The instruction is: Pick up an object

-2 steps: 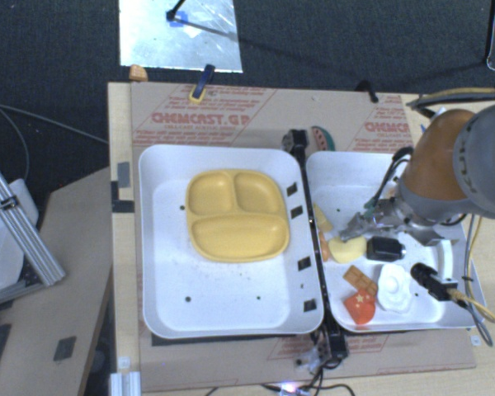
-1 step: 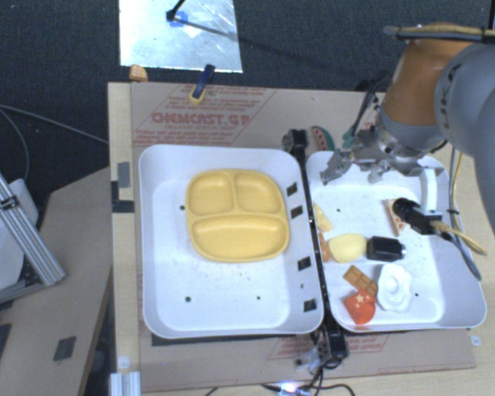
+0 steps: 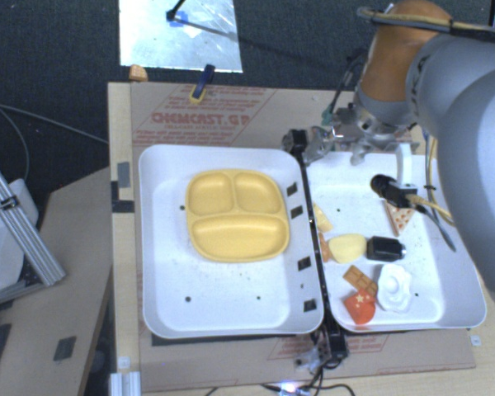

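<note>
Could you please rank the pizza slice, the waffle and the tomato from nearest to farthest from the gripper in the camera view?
The gripper is at the far end of the right bin.
1. Pizza slice, towards the bin's right side.
2. Waffle, lower down, near the divider.
3. Tomato, at the bin's front edge.

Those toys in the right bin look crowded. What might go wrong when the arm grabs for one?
The fried egg, brown cracker and red piece lie bunched near the front corner, so a grab may nudge neighbours or catch two. The pale yellow piece sits close to the divider between the bins; a descent there might hit that wall.
</note>
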`<action>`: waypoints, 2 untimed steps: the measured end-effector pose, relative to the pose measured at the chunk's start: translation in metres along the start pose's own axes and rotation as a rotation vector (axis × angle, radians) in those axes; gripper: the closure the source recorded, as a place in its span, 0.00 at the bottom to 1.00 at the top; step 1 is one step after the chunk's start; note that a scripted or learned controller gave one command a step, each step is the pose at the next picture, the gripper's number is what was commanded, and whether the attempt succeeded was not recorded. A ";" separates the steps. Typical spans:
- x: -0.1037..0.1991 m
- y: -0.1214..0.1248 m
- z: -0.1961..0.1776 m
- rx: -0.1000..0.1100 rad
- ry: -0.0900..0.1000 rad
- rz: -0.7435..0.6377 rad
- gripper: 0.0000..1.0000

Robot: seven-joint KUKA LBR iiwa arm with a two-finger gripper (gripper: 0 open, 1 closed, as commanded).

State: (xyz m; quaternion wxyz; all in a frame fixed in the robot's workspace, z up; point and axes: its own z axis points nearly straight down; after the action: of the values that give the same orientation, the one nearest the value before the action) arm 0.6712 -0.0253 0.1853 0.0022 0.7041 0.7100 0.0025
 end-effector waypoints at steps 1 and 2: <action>0.067 -0.002 0.000 0.003 0.002 -0.002 0.00; 0.130 0.001 -0.126 -0.011 0.005 -0.003 0.00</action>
State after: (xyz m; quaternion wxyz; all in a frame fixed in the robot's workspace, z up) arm 0.6703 0.1051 0.3116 0.0042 0.7029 0.7112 0.0079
